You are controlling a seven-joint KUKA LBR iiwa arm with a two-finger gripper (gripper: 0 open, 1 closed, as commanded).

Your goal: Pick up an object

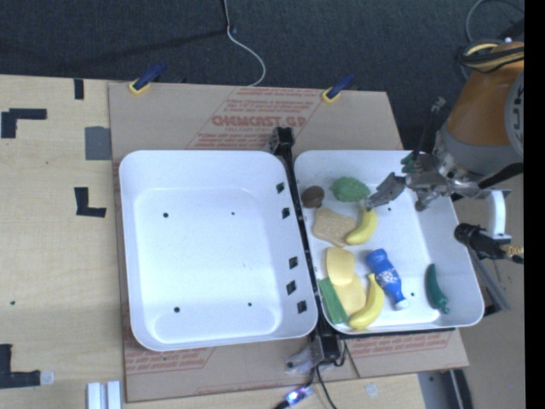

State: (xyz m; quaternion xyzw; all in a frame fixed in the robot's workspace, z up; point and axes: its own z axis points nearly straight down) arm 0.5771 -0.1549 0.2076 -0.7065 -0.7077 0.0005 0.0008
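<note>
The right bin [443,228] holds several objects. A green lumpy item [349,187] and a brown ball [313,196] lie at its far side. A tan block [330,225] and a small banana [364,227] sit just in front of them. Nearer the front are a pale yellow piece [341,267], a larger banana [369,307], a blue bottle [386,278], a green stick [332,300] and a dark green piece [437,288]. My gripper [398,197] hangs over the bin's far right part, just right of the green lumpy item, open with nothing between its fingers.
The left bin [136,228] stands beside the right one, with a black hinge strip [294,228] between them. Both rest on a cardboard sheet [255,118]. The arm's orange band [485,109] and a black cable fitting [477,239] overhang the right bin's right rim.
</note>
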